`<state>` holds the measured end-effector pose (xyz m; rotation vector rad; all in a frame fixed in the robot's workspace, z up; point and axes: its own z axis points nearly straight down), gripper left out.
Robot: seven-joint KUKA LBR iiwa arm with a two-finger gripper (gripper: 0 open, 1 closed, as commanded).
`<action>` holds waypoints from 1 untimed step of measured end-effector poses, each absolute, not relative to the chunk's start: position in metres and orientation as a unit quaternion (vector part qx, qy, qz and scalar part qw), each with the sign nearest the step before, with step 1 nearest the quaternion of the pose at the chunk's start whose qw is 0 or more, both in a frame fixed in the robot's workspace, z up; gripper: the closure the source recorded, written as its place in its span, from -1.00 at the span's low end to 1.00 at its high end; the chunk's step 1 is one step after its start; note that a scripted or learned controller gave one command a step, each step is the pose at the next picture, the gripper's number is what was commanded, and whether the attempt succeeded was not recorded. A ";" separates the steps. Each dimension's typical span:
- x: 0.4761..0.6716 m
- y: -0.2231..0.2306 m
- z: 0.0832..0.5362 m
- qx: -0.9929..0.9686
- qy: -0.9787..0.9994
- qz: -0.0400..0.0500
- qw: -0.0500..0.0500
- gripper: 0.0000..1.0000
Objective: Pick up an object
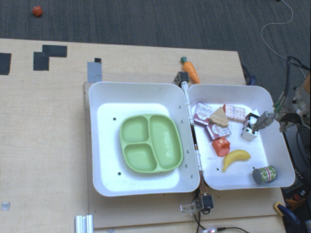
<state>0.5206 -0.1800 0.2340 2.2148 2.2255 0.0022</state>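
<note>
Wooden bench, two white bins. Gripper low in right bin, jaws apart, nothing between. Banana, red pepper just left below; green tray in left bin.

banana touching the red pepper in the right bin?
Cannot tell. The camera view shows the banana directly below the red pepper, with no plain gap or contact between them.
</note>
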 end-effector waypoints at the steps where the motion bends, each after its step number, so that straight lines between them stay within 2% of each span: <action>1: 0.505 -0.179 0.086 0.706 0.708 0.002 0.003 -1.00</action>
